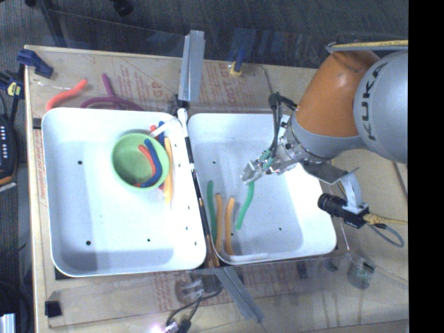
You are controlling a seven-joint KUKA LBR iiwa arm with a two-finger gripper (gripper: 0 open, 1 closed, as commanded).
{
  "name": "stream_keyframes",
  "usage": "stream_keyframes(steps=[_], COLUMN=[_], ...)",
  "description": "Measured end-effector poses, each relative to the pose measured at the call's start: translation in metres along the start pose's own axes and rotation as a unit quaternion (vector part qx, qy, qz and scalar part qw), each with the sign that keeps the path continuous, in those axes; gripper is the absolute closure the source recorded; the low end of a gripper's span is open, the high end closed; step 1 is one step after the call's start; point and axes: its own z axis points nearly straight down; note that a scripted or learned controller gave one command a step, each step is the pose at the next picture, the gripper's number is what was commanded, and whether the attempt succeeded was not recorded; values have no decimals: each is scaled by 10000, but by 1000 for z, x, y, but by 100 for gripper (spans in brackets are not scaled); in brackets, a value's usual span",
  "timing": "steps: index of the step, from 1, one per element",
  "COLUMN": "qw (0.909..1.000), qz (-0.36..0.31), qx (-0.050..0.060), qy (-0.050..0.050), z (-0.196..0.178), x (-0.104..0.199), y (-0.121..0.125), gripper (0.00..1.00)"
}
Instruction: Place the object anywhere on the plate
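Green stick (243,205), long and thin, hangs from the jaws (251,173) over the right bin (316,238), its top end pinched between nearly closed fingers while the lower end dangles toward 6 o'clock. Two orange sticks (223,222) and another green one lie at the bin's 7 o'clock corner. Looks like the carry step: next up, the arm needs to swing toward 9 o'clock, over to the green plate (127,159) in the left bin (76,248), which is already crowded, then release.
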Motion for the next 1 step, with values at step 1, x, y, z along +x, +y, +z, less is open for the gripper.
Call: stream_keyframes(steps=[1], qw=[10000], qz=[0], qx=[-1], qy=[1], z=[0], x=[0], y=[0], gripper=[0])
